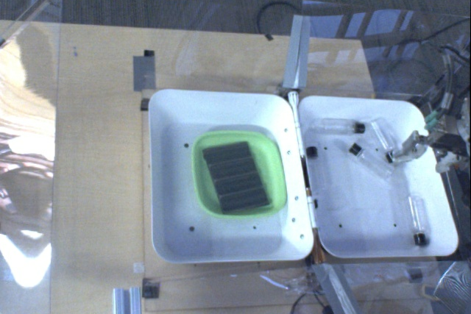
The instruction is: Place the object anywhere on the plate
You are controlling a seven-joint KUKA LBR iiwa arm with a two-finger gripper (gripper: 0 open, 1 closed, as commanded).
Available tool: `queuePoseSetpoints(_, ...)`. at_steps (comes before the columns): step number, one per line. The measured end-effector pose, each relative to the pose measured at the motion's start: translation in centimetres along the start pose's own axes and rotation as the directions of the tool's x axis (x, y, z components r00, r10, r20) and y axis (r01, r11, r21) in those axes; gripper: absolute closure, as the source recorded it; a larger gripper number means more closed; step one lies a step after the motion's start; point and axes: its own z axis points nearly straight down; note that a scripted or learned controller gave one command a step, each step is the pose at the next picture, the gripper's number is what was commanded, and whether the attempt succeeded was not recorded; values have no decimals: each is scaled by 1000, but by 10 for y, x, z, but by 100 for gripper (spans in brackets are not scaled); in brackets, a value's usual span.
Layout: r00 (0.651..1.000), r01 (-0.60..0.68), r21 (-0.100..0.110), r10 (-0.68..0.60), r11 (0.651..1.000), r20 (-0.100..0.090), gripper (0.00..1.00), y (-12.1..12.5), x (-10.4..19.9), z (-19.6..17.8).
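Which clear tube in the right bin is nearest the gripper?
The tube slanting at the bin's upper right, its lower end beside the gripper. The top tube and bottom-right tube lie farther off.

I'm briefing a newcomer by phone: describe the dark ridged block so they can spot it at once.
Look at the left white bin of the two side by side. In its middle sits a green square plate, and the dark ridged block lies on it at a slant. Unlike the clear tubes with black caps scattered in the right bin, it is opaque, flat and ribbed.
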Motion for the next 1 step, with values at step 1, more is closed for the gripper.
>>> queuePoseSetpoints(1,1000,22,1,-22,1000,1,0,5,-25,7)
